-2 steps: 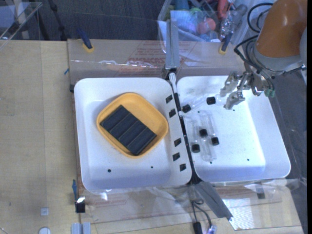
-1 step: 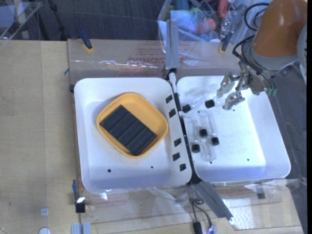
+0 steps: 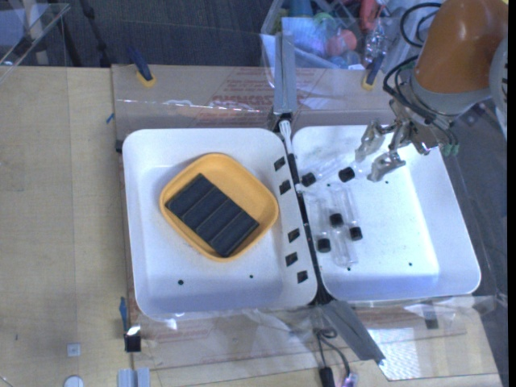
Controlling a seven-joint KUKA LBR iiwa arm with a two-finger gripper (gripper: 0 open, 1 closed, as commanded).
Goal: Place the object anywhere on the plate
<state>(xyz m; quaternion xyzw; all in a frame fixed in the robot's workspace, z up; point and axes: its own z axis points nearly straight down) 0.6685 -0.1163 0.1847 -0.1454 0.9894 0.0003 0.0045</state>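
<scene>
The dark ridged slab lay flat on the yellow plate, its long axis running diagonally from upper left to lower right. The plate sat in the left bin. The right bin held clear pieces with black caps. The gripper hovered over the right bin's upper part, fingers apart, gripping nothing.

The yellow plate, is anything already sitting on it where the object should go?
Yes. A dark ridged slab lies across most of the yellow plate in the left bin, leaving only the rim bare.
</scene>
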